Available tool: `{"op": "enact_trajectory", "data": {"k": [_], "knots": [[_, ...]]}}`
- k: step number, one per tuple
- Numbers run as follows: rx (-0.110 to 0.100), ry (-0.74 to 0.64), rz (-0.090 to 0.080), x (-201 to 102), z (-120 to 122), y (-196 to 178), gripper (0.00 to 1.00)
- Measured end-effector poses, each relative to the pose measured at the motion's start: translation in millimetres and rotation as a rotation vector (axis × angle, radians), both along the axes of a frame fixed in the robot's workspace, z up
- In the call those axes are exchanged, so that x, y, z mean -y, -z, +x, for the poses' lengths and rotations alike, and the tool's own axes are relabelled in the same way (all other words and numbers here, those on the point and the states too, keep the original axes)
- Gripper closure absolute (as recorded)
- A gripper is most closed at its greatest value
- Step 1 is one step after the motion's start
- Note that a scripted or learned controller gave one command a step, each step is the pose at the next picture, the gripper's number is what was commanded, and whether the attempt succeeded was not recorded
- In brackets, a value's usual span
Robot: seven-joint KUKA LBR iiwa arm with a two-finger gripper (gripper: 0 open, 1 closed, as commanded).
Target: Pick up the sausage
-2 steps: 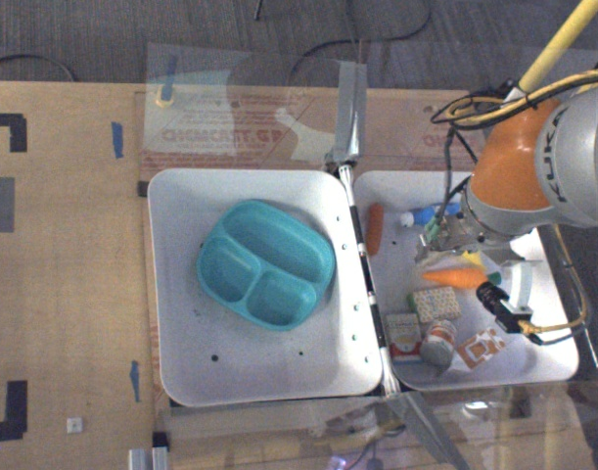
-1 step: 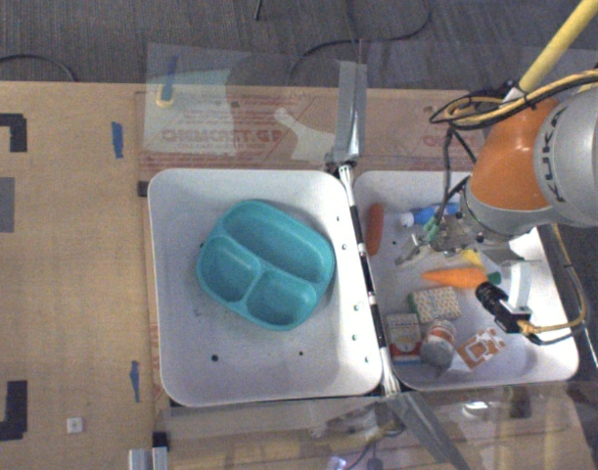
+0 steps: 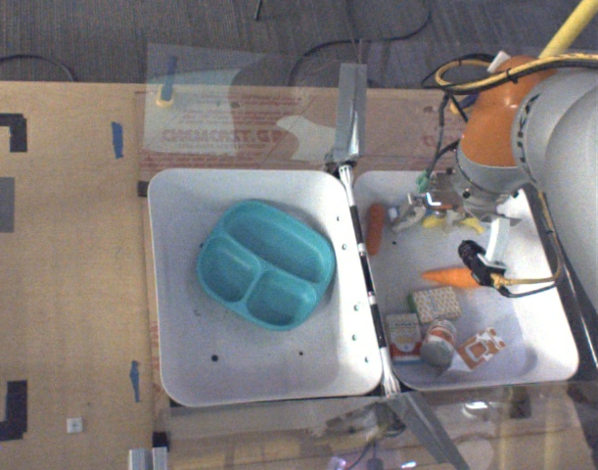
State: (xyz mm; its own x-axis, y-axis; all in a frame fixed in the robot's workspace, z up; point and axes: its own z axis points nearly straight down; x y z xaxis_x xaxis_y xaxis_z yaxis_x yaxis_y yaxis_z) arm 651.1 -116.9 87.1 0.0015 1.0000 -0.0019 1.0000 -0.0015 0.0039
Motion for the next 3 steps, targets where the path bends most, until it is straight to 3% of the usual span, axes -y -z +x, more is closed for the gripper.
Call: {"op": "enact_trajectory", "data": {"k": [1,2,3], "knots": [[-0.048,0.322,-0.001,-12,7,1,0.00],[-0.049,0.782,-0.002,-29,8,2,0.00],[-0.008,0.776,0.000,-29,16,-12,1.00]]}}
